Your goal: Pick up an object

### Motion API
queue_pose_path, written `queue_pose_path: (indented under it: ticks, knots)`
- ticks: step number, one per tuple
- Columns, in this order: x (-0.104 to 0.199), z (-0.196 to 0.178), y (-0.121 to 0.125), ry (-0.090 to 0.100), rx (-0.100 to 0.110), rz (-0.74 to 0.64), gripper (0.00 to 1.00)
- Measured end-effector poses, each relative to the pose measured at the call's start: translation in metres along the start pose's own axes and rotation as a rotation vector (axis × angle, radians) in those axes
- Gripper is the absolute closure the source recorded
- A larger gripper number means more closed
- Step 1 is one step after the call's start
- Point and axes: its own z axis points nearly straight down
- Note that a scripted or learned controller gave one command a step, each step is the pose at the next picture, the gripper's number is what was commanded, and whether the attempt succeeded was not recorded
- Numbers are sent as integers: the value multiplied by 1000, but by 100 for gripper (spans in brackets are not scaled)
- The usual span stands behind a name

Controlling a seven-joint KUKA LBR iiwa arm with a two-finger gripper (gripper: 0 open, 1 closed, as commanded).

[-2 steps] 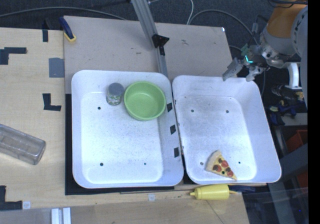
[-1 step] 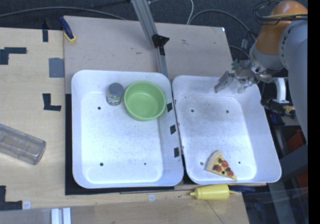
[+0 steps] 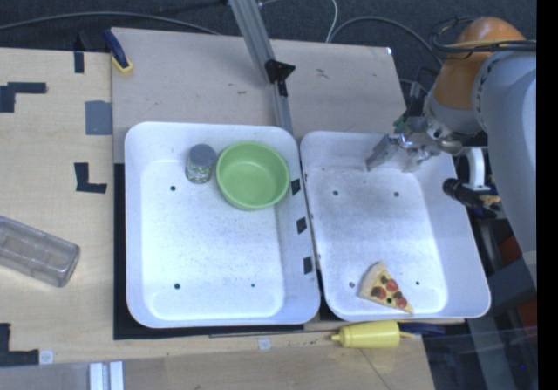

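far left on the bench lies a clear plastic container (image 3: 35, 251) on its side, and in the left bin (image 3: 148, 292) a small grey-lidded jar (image 3: 200, 163) stands just beside a green bowl (image 3: 253, 174), both near the back wall. the right bin (image 3: 453, 292) holds a toy pizza slice (image 3: 384, 286) near its front edge, with a yellow bottle (image 3: 370, 335) lying on the bench just outside that edge. the gripper (image 3: 384, 155) hangs over the right bin's back edge, well apart from the pizza slice, its fingers spread a little with nothing between them.
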Motion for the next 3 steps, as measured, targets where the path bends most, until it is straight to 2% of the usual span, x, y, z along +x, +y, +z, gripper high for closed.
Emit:
queue_pose_path:
  ticks: [1,2,3]
  knots:
    - [2,-9,0,1,0,-2,100]
    - [3,-72,6,-1,-13,0,100]
    - [-3,-135,6,-1,-12,1,100]
